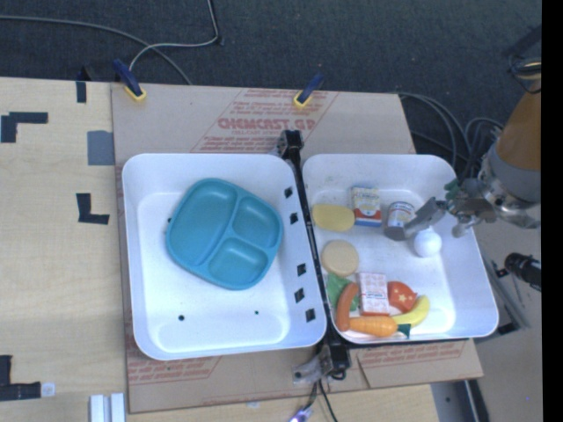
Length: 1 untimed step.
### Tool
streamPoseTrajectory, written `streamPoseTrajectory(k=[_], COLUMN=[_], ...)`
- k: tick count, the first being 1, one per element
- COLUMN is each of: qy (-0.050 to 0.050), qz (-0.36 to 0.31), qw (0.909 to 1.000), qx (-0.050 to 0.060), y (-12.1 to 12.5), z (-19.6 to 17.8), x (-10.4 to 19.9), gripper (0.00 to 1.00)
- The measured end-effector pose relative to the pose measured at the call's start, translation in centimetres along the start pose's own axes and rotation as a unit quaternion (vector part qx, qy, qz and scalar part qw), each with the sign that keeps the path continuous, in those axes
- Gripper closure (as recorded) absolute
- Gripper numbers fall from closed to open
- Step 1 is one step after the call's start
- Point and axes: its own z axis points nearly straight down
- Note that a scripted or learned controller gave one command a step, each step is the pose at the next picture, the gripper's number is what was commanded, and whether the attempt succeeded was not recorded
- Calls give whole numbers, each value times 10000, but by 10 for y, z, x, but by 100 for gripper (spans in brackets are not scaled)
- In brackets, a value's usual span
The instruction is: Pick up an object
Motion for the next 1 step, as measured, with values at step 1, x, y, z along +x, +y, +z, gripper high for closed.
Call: streamPoseTrajectory(k=[1], qy=[-2], qz=[-7], qw=[10000], qx=[-28], y=[41], z=[143], x=[10], gripper=[0])
